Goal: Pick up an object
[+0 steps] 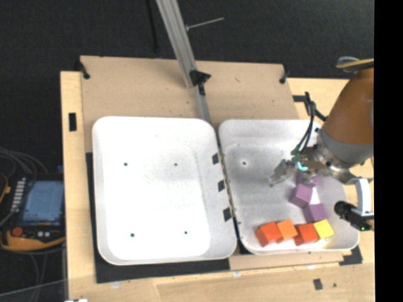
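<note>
Over the right bin (252,137), the gripper (295,170) hovers just above a purple block (303,194); whether it is open, I cannot tell. Next: descend and grasp.

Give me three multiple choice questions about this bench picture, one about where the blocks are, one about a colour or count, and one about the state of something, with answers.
1. Where are the blocks?
A. In the left bin
B. In the right bin
C. On the bench outside the bins

2. What colour is the block nearest the gripper?
A. Purple
B. Green
C. Black

3. How do the blocks along the right bin's near wall lie?
A. Stacked in a tower
B. Side by side in a row
C. Scattered far apart

Answers:
1 B: all lie in the right bin.
2 A: the purple block sits just below the gripper.
3 B: orange blocks and a yellow block line up.
</note>
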`<act>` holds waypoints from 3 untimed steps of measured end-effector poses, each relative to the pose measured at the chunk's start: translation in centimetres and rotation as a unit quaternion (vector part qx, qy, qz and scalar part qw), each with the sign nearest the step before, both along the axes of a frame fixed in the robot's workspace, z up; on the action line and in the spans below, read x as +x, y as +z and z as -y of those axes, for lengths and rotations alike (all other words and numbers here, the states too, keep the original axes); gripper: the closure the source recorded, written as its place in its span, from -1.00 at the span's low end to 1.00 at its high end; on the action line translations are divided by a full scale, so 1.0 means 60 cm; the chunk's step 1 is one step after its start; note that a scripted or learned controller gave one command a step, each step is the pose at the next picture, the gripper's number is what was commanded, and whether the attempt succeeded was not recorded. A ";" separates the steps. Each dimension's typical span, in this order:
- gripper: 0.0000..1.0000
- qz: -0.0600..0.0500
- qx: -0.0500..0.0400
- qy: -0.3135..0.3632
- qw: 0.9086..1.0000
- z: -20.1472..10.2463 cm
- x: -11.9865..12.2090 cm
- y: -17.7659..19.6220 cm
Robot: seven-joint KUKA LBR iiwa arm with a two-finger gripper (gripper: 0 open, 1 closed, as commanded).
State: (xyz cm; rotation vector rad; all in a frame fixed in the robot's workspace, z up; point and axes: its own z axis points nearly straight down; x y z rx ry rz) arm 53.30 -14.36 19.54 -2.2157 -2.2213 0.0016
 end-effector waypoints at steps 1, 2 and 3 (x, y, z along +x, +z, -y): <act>-1.00 0.003 -0.001 -0.001 1.000 0.000 0.002 0.004; -1.00 0.000 -0.002 -0.003 1.000 -0.004 -0.006 -0.069; -1.00 0.001 -0.002 -0.002 1.000 -0.001 -0.006 -0.155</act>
